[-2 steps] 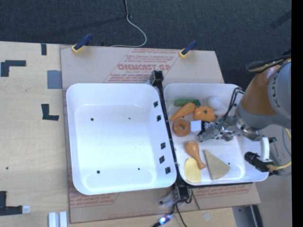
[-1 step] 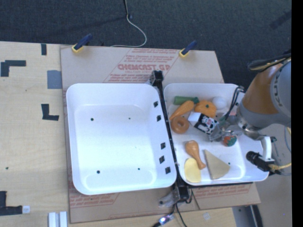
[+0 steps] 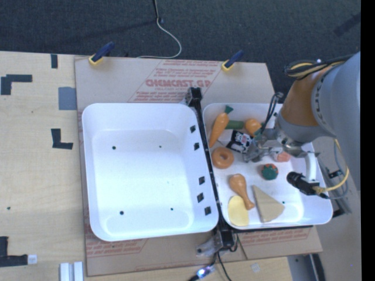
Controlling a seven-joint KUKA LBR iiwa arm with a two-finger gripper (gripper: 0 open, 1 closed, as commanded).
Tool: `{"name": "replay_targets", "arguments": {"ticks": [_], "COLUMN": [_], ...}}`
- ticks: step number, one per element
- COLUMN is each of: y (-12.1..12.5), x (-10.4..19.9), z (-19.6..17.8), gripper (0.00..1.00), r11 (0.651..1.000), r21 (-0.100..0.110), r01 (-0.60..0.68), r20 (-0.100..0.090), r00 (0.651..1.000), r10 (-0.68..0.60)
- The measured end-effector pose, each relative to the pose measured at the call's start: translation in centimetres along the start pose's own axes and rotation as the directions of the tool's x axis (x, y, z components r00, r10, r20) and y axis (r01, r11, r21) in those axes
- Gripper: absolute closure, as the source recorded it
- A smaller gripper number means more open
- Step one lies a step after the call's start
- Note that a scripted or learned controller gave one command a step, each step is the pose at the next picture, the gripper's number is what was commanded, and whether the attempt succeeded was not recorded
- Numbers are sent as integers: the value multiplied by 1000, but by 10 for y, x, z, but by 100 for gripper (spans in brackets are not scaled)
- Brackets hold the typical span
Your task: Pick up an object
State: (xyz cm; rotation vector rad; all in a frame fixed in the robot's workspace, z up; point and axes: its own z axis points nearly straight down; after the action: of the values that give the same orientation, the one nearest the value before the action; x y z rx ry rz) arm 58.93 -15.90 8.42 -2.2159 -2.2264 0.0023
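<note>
The arm [image 3: 328, 107] reaches in over the right bin [image 3: 319, 218], the left bin [image 3: 105, 122] lying beside it; the wedge [image 3: 266, 204], drumstick [image 3: 240, 187], carrot [image 3: 218, 127] and doughnut [image 3: 222, 157] all rest on the bin floor; the gripper [image 3: 255, 151] sits low just right of the doughnut, near a small black-and-white item [image 3: 240, 139]; whether it clamps anything I cannot tell, so the pick looks unfinished and the lift is still to come.
</note>
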Motion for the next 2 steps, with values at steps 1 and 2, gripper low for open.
{"name": "replay_targets", "arguments": {"ticks": [1, 2], "y": [30, 46], "x": [64, 64], "z": [-7, 2], "gripper": [100, 100], "r11": [1000, 1000], "r21": [0, 11], "r01": [2, -3], "r20": [-1, -1], "r00": [1000, 1000], "r10": [-2, 3]}}
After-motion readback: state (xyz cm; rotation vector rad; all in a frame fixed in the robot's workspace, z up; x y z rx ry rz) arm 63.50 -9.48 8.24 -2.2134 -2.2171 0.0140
